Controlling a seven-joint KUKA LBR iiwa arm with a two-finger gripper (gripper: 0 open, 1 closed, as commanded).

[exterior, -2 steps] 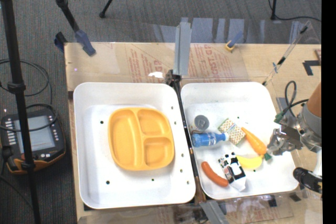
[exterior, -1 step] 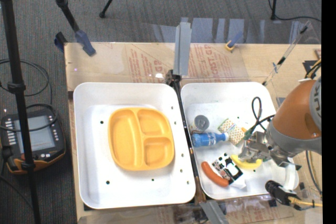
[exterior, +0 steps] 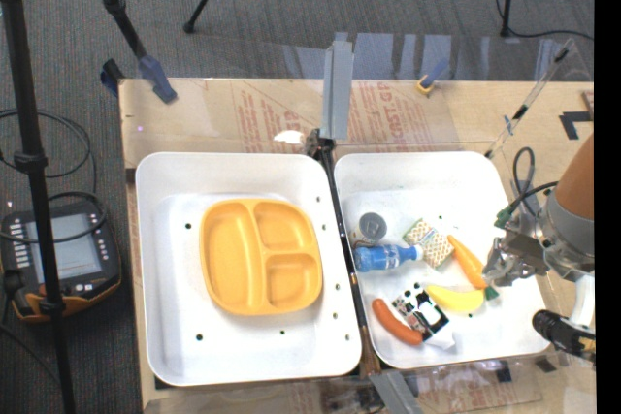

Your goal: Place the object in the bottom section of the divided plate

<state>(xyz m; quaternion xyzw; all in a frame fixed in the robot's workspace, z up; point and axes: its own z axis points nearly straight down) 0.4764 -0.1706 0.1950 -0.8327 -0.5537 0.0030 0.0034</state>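
Observation:
A yellow divided plate (exterior: 260,256) lies in the left bin (exterior: 165,199), with one large section on its left and two smaller ones on its right. The arm comes in from the right, and its gripper (exterior: 496,270) hangs low over the right side of the right bin (exterior: 446,172). The gripper is just beside the lower end of an orange carrot (exterior: 467,262) and above the right tip of a yellow banana (exterior: 456,298). I see nothing lifted by it.
The right bin also holds a blue bottle (exterior: 384,257), a grey round cap (exterior: 373,226), a checkered packet (exterior: 430,241), a red sausage (exterior: 397,322) and a black and white item (exterior: 427,313). A grey post (exterior: 337,97) rises behind the bins.

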